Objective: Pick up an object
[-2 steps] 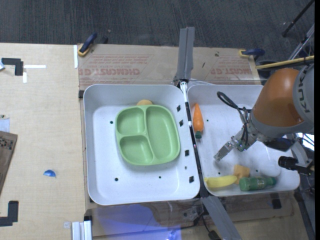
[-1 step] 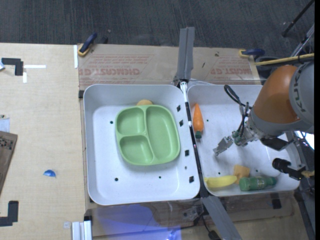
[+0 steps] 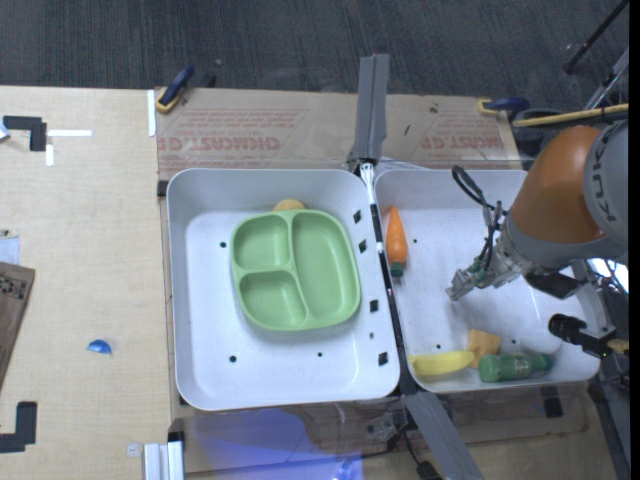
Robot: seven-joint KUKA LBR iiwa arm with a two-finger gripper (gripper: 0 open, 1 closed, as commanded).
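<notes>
My gripper (image 3: 462, 286) hangs over the middle of the right bin (image 3: 440, 230), below the orange wrist band, with nothing visible between its fingers. An orange carrot (image 3: 396, 235) lies along that bin's left wall. At the bin's front lie a yellow banana (image 3: 443, 364), a small orange block (image 3: 484, 343) and a green bottle (image 3: 514, 366) on its side. All three sit in front of the gripper and apart from it.
The left bin (image 3: 200, 298) holds a green divided plate (image 3: 296, 269) with a small yellow-orange object (image 3: 289, 206) peeking from behind its far edge. A grey divider bar (image 3: 372, 108) rises between the bins. Cardboard lies behind both bins.
</notes>
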